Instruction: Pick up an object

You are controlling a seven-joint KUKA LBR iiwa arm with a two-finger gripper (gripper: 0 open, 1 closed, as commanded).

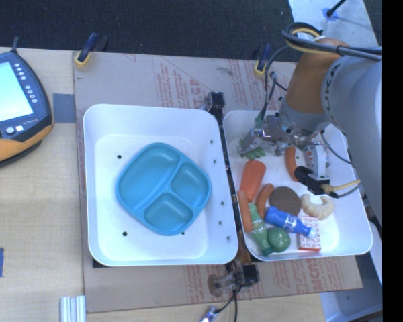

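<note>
Here, stubby orange carrot (252,178) (tapered)

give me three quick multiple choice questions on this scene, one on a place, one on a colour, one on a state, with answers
1. Where does the divided plate lie?
A. left bin
B. right bin
C. on the bare bench

2. What colour is that plate?
A. red
B. blue
C. yellow

3. How does the left bin differ from the right bin?
A. it is tipped over
B. it holds one item, the right holds many
C. it is stacked on the right bin

Answers: 1 A, the plate sits inside the left bin. 2 B, it is light blue. 3 B, toy food such as the carrot crowds the right bin.
</note>
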